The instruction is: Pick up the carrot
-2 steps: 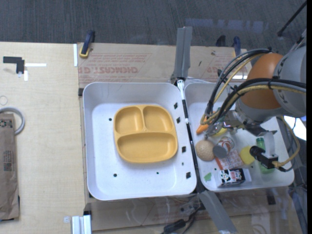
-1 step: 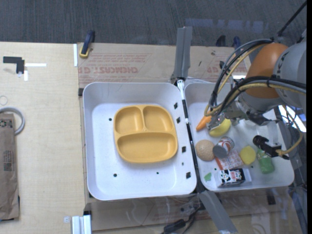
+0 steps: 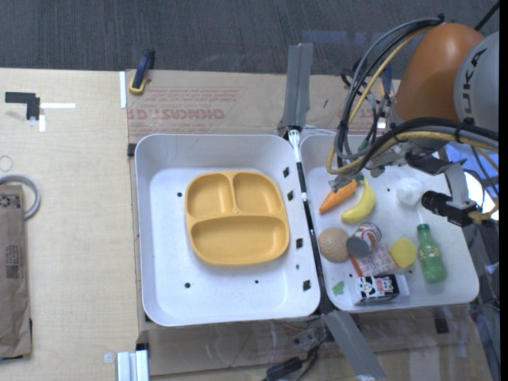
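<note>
The carrot (image 3: 338, 196) lies in the right-hand bin (image 3: 468, 292), near its upper left corner, tip pointing down-left, with a banana (image 3: 361, 202) touching or just beside its right flank. The hand (image 3: 355, 175) sits just above the carrot's thick end, half hidden under cables and the wrist; whether it is open or closed cannot be told, and nothing shows the carrot gripped.

Judged step: approach and descent onto the carrot, grasp not confirmed. The next move calls for a closing across the carrot's width without catching the banana, then a straight lift.

Obstructions: the banana crowding one side and the bin wall and divider on the other. Further down lie a brown ball (image 3: 334, 244), a lemon (image 3: 403, 252), a green bottle (image 3: 430, 254) and a small carton (image 3: 376, 287), all apart from the carrot. The left bin (image 3: 159, 292) holds a yellow divided plate (image 3: 236, 217).
</note>
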{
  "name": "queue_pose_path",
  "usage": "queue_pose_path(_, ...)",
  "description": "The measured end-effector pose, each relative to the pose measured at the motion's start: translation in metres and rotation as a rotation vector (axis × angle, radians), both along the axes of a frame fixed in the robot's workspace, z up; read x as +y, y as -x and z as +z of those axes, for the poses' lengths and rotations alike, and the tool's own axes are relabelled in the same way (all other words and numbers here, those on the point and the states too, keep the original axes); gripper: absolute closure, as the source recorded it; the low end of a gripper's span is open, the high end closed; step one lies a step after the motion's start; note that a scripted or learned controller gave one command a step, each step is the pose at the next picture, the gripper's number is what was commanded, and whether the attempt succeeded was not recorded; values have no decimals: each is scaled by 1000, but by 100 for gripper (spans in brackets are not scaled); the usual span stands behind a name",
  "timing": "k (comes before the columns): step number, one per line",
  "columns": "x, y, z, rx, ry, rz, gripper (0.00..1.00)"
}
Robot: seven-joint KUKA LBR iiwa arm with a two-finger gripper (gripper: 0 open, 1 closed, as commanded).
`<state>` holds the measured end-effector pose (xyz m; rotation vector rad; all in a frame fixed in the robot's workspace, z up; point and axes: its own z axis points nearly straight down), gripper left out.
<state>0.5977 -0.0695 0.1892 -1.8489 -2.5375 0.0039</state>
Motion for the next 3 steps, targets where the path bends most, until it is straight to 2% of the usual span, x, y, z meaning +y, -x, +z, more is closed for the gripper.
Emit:
queue_pose_path(1,27,16,0,2,0,-90,0)
queue_pose_path(2,-31,20,-72,0,-1,179,0)
queue_pose_path(3,-7,1,0,-1,-1,430,0)
